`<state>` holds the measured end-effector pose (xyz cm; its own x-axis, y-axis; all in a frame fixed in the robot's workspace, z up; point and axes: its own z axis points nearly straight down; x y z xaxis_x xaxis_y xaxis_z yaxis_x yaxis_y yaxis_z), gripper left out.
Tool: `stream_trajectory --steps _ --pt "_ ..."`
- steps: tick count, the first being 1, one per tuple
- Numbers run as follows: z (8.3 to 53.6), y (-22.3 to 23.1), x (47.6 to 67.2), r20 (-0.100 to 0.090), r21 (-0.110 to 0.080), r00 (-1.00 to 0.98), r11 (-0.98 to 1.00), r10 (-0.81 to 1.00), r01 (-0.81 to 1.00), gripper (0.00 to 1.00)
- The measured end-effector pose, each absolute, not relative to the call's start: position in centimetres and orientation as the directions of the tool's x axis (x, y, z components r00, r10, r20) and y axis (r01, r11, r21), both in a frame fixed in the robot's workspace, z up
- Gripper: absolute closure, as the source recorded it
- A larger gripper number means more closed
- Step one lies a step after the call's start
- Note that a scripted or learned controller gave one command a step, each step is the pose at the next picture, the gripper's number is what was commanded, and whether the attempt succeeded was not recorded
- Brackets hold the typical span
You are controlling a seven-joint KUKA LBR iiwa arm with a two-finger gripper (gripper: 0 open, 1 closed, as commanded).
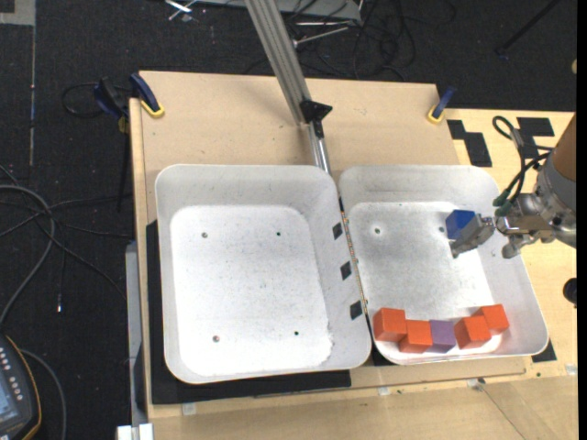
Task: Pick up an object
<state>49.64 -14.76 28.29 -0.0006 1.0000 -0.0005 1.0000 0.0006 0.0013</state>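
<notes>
Wooden tabletop (238, 126) carries two white bins. My pincer (472, 236) hangs in the right bin (413, 186), fingers seemingly gripping a blue block (460, 221).

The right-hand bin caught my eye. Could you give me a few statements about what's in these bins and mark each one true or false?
1. A row of blocks lies along the near edge of the right bin. True.
2. All the blocks in that row are orange. False: a purple block sits among the orange blocks.
3. A blue block lies in the left bin. False: it is in the right bin, beside the hand.
4. The arm comes in over the right bin's right side. True.
5. The blue block touches the row of blocks. False: it lies apart, farther back in the bin.
</notes>
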Motion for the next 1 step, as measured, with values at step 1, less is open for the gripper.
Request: stream_trajectory --steps 1 --pt "31.64 -20.45 55.86 -0.005 0.007 0.001 -0.001 1.0 1.0 0.0"
